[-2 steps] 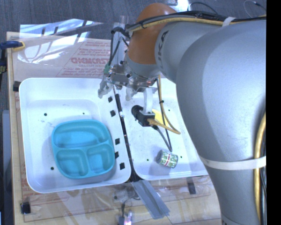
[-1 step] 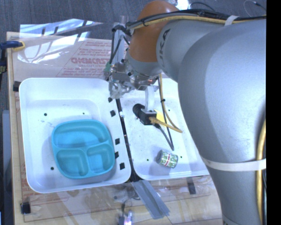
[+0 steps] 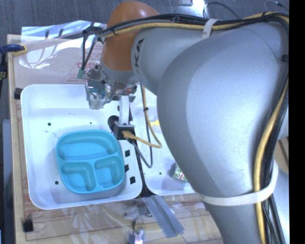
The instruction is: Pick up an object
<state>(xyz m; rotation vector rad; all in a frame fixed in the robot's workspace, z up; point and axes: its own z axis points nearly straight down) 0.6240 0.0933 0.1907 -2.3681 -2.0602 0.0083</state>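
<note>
I see the blue tray (image 3: 90,160) lying flat in the left bin (image 3: 33,136), and my gripper (image 3: 97,99) hangs just beyond the tray's far edge; can't tell its state. The tray looks light, stiff, slick plastic: pinch a rim or divider wall.

One fixed camera looks steeply down, close in, on the white bins (image 3: 33,136) and arm (image 3: 213,100).

The arm (image 3: 213,100) conceals most of the right bin (image 3: 160,184); a bare strip shows at its near left. A small greenish item (image 3: 178,173) there is partly covered, identity undeterminable. The gripper (image 3: 97,99) is blurred. Arm cut off at the near edge.
</note>
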